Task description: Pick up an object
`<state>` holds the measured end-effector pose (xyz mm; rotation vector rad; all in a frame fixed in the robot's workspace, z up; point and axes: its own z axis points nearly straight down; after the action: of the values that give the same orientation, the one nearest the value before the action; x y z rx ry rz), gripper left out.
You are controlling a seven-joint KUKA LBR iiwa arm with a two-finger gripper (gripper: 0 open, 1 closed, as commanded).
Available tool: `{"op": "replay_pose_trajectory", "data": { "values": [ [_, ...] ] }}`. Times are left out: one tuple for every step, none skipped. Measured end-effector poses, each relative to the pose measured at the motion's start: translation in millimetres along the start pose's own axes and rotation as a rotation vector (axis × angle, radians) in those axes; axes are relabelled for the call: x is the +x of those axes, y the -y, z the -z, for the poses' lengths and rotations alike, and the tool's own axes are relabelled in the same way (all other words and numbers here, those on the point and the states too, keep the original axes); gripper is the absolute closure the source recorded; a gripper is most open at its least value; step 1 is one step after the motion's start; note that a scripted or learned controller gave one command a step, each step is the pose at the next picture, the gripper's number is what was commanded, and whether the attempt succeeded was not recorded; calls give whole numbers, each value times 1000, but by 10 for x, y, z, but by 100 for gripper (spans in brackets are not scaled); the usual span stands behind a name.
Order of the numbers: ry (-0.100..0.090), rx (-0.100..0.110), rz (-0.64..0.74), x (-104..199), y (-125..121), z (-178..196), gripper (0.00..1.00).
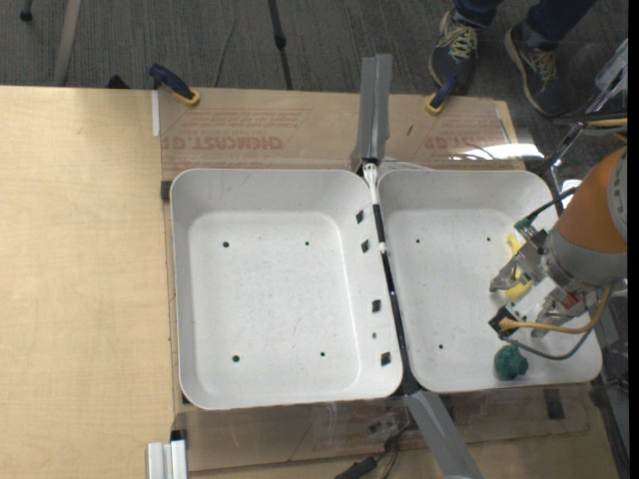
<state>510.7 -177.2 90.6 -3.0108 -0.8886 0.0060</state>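
Note:
A small dark green lumpy object [511, 363] lies in the right bin [449, 267], near its front right corner. My gripper [512, 283] hangs over the right side of that bin, a little behind the green object and apart from it. Small yellow and yellow-green pieces show at the gripper's tip; I cannot make out whether they are a separate thing or part of the tool. The grey arm with its orange band [602, 211] comes in from the right edge.
The left bin [190, 267] sits beside the right one, a grey bar [375, 108] running back from the seam between them. Two clamps [172, 83] hold the cardboard at the back. A person's shoes [454, 43] stand beyond the bench.

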Motion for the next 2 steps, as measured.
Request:
{"op": "replay_pose_trajectory", "data": {
  "values": [
    [0, -3, 392, -342, -141, 701, 0],
    [1, 0, 122, 127, -293, -5, 0]
  ]
}}
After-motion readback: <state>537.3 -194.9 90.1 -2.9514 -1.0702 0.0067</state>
